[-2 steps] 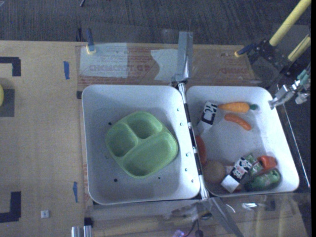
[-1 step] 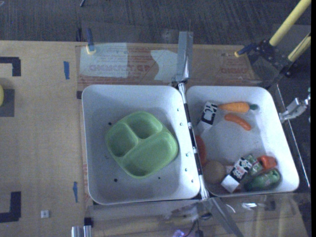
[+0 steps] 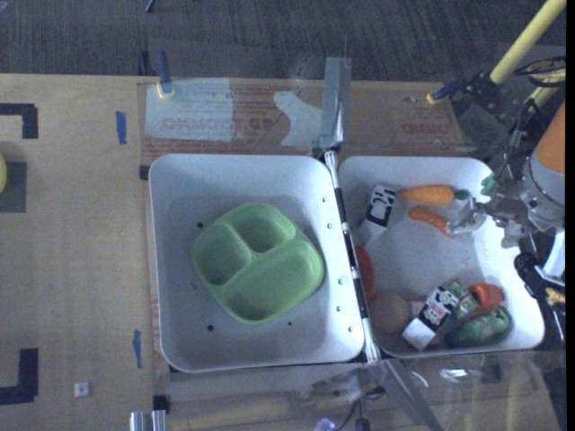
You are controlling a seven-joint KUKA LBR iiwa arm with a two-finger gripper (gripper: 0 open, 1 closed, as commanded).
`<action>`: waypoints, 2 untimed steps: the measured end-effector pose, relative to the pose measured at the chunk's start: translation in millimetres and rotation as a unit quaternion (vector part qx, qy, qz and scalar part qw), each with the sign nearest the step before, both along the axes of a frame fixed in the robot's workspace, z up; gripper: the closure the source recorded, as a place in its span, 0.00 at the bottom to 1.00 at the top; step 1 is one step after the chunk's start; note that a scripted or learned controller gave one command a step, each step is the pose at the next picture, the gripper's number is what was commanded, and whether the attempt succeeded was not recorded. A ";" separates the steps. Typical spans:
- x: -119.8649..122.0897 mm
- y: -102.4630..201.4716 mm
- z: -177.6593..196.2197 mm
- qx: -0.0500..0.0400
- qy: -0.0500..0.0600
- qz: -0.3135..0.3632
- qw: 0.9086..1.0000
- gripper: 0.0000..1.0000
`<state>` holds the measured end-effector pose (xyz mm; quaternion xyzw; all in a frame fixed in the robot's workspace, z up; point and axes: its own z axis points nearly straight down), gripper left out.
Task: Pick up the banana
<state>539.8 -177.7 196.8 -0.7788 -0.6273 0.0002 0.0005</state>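
Banana: presumably light, soft, easily bruised; best taken mid-body, across the curve. Gripper [image 3: 464, 215], right of frame: grip state untellable.

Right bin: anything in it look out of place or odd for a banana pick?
No banana is identifiable in the right bin: carrots, cartons and green items. The pincer sits beside a carrot. A yellow object lies at the bench's far left edge.

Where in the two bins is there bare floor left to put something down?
Left bin: bare floor rings the green divided plate, widest along the far wall. Right bin: an open patch mid-floor between the carrots and the near-wall cluster around the milk carton. That near edge and the end effector's far corner are crowded.
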 end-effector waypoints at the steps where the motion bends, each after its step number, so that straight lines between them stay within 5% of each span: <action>1: -15.7 43.5 -111.0 0.000 -0.001 -0.270 0.963 0.00; 2: -47.0 48.9 -110.4 0.000 -0.002 -0.226 0.974 0.00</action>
